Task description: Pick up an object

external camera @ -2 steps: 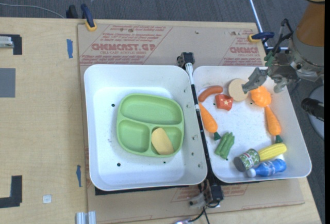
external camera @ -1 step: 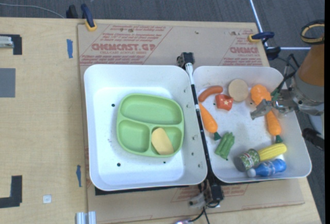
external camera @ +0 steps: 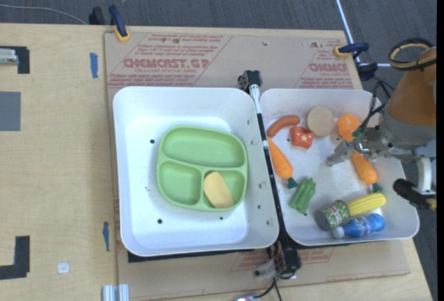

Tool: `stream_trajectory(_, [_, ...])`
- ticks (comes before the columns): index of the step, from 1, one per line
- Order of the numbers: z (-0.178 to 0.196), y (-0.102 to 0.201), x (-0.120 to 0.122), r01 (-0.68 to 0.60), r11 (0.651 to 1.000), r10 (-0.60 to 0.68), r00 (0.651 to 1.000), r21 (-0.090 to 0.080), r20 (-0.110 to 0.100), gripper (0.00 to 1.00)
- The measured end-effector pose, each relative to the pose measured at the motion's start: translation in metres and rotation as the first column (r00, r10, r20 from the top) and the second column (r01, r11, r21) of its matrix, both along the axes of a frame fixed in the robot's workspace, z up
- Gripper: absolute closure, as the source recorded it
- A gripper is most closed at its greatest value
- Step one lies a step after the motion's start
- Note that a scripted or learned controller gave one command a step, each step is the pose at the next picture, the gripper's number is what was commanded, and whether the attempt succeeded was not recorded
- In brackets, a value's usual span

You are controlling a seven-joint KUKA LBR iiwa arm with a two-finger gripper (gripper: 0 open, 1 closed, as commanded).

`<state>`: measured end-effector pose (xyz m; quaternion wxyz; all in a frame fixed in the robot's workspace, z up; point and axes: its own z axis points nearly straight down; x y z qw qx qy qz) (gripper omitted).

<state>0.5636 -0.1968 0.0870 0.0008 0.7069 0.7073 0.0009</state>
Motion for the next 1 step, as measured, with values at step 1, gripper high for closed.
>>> stream_trajectory(1, [0.0114,-0.0021,0.0012,0.001,1.0,-0.001,1.0,-0.006,0.006,1.0])
